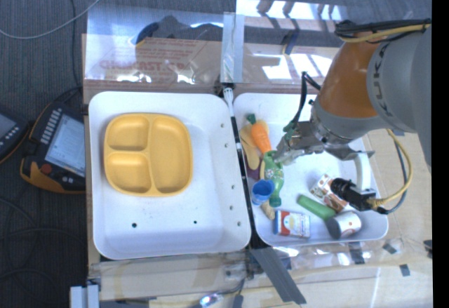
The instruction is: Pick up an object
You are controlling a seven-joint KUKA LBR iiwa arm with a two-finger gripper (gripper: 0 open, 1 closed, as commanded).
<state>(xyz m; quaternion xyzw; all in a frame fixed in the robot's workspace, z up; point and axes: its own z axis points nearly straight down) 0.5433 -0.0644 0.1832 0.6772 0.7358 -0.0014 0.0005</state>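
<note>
Camera view: two white bins side by side, seen from above at a slant. Left bin [116,233] holds a yellow plate [149,154] with three compartments, lying flat near the bin's far left corner. Right bin [280,106] holds the loose things, mostly along its left wall and near edge. An orange carrot [260,135] lies farthest back, beside a yellow piece [249,146] against the wall. Just nearer lies a green bottle [272,172], with a blue cup [262,191] touching its near end. A green cylinder [314,205] lies slantwise toward the middle, a red-and-white box [290,223] sits at the near rim, and a grey can [344,224] lies to the right of the box. A small printed packet [323,187] sits just behind the cylinder. The arm [365,82] reaches in from the right, its tool [284,149] lowered over the bin close by the bottle's far end, just right of the carrot. Whether the tool is spread or pressed together cannot be told, and nothing is seen gripped in it.
</note>
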